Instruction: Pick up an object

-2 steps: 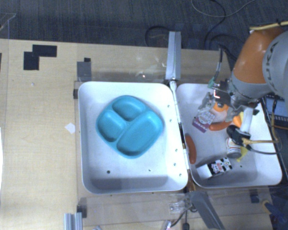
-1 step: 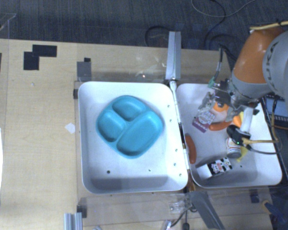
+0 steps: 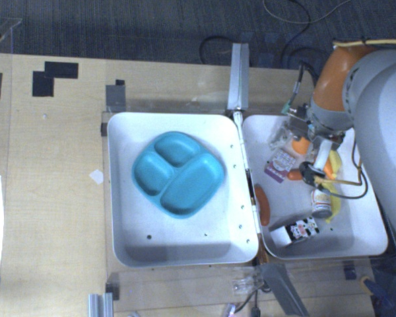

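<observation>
**Q:** What step is under way?

**A:** The reach. The grey arm (image 3: pixel 376 117), entering at the frame's right, hangs over the right bin (image 3: pixel 356 243), its claw (image 3: pixel 310 152) low among the clutter near the bin's upper middle. Whether the claw is clenched or released cannot be told from here, and nothing is seen held in it.

**Q:** And the target?

**A:** Any piece will do. Candidates crowd that bin: a yellow banana (image 3: pixel 332 170) at centre right, a purple-edged packet (image 3: pixel 278 164) to the claw's left, a brown sausage-shaped item (image 3: pixel 263 203) along the left wall, a small can (image 3: pixel 302 230) toward the bottom. The next move likely calls for settling squarely on one piece and closing.

**Q:** Obstacles?

**A:** Crowding, chiefly; pieces lie touching or just beside one another. In the left bin (image 3: pixel 138 243), on the desk (image 3: pixel 46 177), sits a blue divided plate (image 3: pixel 178 174), well apart.
</observation>
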Action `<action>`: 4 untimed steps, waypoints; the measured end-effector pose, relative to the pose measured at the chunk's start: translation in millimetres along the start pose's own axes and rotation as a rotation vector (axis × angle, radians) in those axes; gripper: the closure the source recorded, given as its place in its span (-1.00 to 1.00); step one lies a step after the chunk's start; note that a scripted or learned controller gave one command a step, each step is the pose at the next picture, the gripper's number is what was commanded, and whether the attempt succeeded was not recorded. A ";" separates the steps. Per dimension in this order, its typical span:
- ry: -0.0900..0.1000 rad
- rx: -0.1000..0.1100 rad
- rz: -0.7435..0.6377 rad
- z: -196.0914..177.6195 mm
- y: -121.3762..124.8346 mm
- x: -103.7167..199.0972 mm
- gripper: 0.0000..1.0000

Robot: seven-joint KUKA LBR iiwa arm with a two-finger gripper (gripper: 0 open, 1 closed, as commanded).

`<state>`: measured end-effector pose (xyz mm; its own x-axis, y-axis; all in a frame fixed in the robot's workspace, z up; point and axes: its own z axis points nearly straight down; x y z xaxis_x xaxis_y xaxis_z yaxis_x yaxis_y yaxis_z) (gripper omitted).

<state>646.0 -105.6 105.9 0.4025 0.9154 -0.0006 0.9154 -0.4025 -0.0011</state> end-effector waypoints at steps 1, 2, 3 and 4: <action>0.001 -0.004 -0.164 -118.2 -39.9 35.1 -1.00; 0.000 0.000 -0.089 -38.9 -23.3 12.5 -1.00; 0.001 -0.002 -0.424 2.4 -17.6 -5.2 -1.00; 0.002 -0.005 -0.426 -7.7 -16.1 -3.9 1.00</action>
<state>629.8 -102.7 113.5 -0.0119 0.9999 0.0008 0.9999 0.0119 0.0041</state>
